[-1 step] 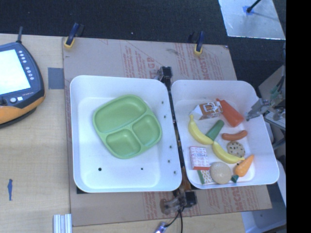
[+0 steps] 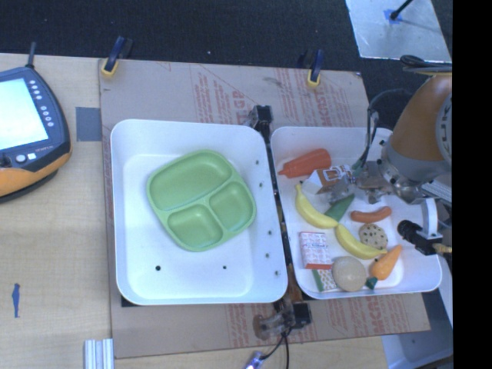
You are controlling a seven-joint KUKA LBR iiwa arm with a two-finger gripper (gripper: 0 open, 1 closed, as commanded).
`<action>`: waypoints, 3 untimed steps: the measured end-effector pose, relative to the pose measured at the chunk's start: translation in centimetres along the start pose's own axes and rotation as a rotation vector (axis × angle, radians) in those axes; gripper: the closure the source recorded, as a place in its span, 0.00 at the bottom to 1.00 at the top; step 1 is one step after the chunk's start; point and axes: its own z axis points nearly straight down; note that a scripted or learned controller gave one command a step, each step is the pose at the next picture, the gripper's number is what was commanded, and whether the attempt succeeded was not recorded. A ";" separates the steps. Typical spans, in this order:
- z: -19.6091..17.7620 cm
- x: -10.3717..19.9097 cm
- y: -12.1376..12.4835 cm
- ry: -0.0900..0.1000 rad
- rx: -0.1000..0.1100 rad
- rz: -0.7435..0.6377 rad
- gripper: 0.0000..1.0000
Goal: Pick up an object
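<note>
The right bin (image 2: 430,283) holds several toy foods: an orange carrot-like piece (image 2: 305,162), two bananas (image 2: 314,210) (image 2: 357,243), a sausage (image 2: 370,215), a cookie (image 2: 373,234), a small carrot (image 2: 386,261), a pale round piece (image 2: 348,273), a red-and-white packet (image 2: 314,250), a green piece (image 2: 339,204) and a small brown-and-white carton (image 2: 332,177). My gripper (image 2: 360,177) is low over the bin's upper right part, just right of the carton and above the sausage. Its tips are lost against the grey wrist and clutter.
The left bin (image 2: 131,275) carries a green divided plate (image 2: 201,199). A tablet-like pendant (image 2: 27,129) lies on the bench at far left. Clamps (image 2: 114,56) (image 2: 314,68) sit on the cardboard's far edge. A black part (image 2: 419,237) of the arm overhangs the right bin's edge.
</note>
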 end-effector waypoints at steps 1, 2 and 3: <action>0.0 5.7 -6.2 0.001 -0.001 0.000 0.00; -1.0 5.6 -6.2 -0.001 0.001 -0.002 1.00; -1.0 5.6 -6.2 -0.001 0.001 -0.002 0.00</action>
